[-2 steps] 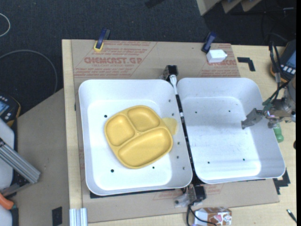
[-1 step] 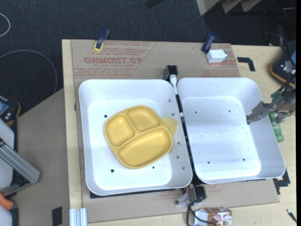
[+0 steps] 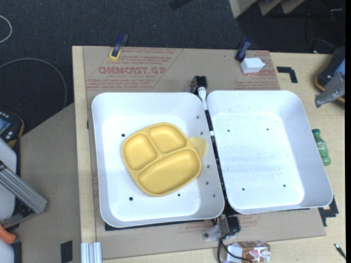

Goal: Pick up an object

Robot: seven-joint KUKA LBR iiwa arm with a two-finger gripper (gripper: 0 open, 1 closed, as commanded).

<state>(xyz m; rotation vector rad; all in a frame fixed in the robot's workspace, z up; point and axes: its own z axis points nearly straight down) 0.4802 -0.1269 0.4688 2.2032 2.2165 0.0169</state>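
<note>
Tool (image 3: 330,95) at right edge; yellow divided plate (image 3: 160,159) in left bin (image 3: 104,147).

Cardboard sheet (image 3: 164,70) w/ red print under both bins; blue clamps at top, left one (image 3: 117,46) yellow-tipped, right one (image 3: 243,49) by white block (image 3: 252,65). Green item (image 3: 321,147) beside right bin.

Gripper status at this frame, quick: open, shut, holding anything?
Gripper: at the view's right edge, beyond the right bin; open or shut cannot be told. Nothing visibly held; the yellow divided tray lies in the left bin.
</note>
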